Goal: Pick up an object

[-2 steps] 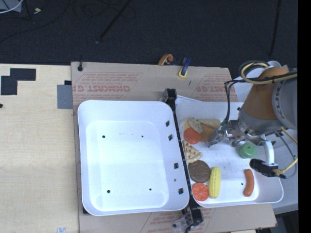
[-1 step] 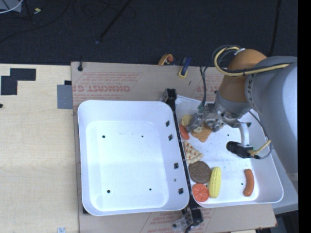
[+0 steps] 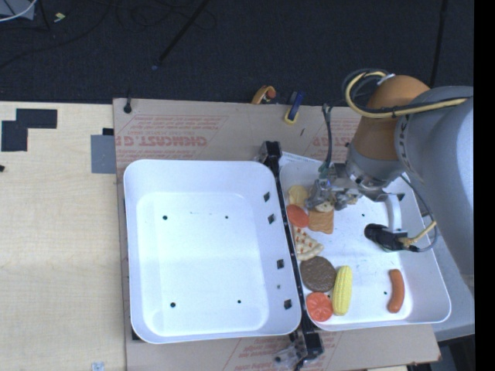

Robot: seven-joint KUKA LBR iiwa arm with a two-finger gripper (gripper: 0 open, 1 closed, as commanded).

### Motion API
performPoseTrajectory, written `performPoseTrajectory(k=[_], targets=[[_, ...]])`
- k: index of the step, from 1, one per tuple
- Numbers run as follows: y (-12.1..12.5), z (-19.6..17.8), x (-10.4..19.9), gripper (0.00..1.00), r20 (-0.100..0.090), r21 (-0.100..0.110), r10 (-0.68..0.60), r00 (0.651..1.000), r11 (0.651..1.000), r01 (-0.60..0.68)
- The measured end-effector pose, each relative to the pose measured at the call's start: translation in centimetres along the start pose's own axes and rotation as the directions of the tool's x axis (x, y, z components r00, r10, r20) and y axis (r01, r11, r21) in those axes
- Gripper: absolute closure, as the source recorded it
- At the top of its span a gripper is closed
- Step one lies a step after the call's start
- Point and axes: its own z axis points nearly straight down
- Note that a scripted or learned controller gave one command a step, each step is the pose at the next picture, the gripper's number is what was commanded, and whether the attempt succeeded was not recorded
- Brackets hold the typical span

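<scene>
Approach was judged the step in hand: the pincer (image 3: 328, 198), whose open or closed state could not be told, was poised with the bread slice (image 3: 322, 223) just beneath it, so a short descent and firm closure were called for.

Left bin (image 3: 201, 246) and right bin (image 3: 435, 304) white. In right bin: yellow corn (image 3: 342, 289), orange-red sausage (image 3: 396, 291), dark brown patty (image 3: 318, 273), red tomato slice (image 3: 319, 306), tan grid-patterned waffle (image 3: 306, 245). Arm (image 3: 441, 137) grey, orange band (image 3: 390, 103).

Corn (image 3: 342, 290) left of sausage (image 3: 395, 291)
</scene>
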Motion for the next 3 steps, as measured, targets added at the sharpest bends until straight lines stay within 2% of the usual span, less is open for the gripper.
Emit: performPoseTrajectory(k=[1,2,3], targets=[[0.0,0.9,0.2,1.0,0.002,-0.003,0.002,1.0,1.0,-0.002],[0.0,-1.6,1.3,1.0,0.0,-0.003,0.001,1.0,1.0,-0.001],[0.2,-14.7,4.1,1.0,0.001,-0.016,-0.001,1.0,1.0,0.002]])
